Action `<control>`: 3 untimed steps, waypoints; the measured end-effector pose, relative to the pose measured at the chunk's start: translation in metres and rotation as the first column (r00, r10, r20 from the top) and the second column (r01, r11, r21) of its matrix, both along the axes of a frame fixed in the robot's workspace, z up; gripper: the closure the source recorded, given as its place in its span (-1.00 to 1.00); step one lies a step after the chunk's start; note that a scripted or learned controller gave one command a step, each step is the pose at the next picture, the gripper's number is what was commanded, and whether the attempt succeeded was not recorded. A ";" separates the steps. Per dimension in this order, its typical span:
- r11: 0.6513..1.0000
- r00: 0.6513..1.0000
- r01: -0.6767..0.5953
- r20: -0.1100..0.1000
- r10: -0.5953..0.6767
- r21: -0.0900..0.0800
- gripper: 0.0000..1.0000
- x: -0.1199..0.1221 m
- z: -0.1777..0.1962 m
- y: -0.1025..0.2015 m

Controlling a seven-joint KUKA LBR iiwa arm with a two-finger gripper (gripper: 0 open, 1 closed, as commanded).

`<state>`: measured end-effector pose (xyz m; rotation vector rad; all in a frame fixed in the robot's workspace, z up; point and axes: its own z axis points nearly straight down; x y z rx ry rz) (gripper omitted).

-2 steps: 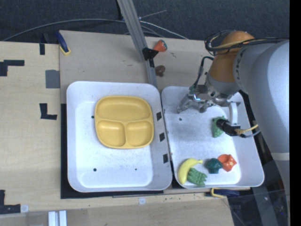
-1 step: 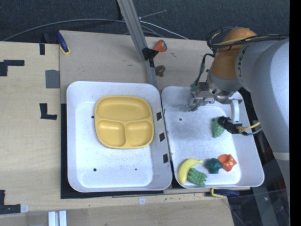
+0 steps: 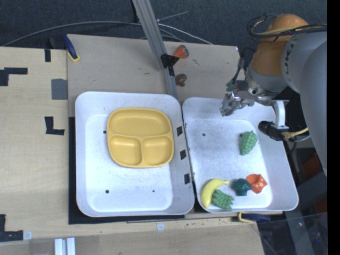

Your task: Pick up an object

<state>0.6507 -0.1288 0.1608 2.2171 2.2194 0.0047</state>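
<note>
My gripper (image 3: 229, 108) hangs over the far edge of the right bin (image 3: 212, 153), near its back rim, with nothing visible between its fingers. A green bunch of grapes (image 3: 247, 142) lies below and right of it. At the bin's near side lie a yellow banana (image 3: 210, 189), a green lumpy toy (image 3: 222, 200), a dark teal piece (image 3: 241, 186) and an orange-red piece (image 3: 257, 183).
The left bin (image 3: 90, 158) holds a yellow divided plate (image 3: 141, 137). A metal pole (image 3: 151, 25) slants over the bench behind the bins. The grey arm with its orange band (image 3: 279, 41) fills the upper right.
</note>
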 end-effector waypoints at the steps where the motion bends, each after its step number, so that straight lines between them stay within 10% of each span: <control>1: 1.000 1.000 -0.001 -0.001 0.001 0.001 1.00 0.004 0.043 0.002; 3: 1.000 1.000 -0.004 -0.009 0.004 0.002 1.00 -0.015 0.052 0.054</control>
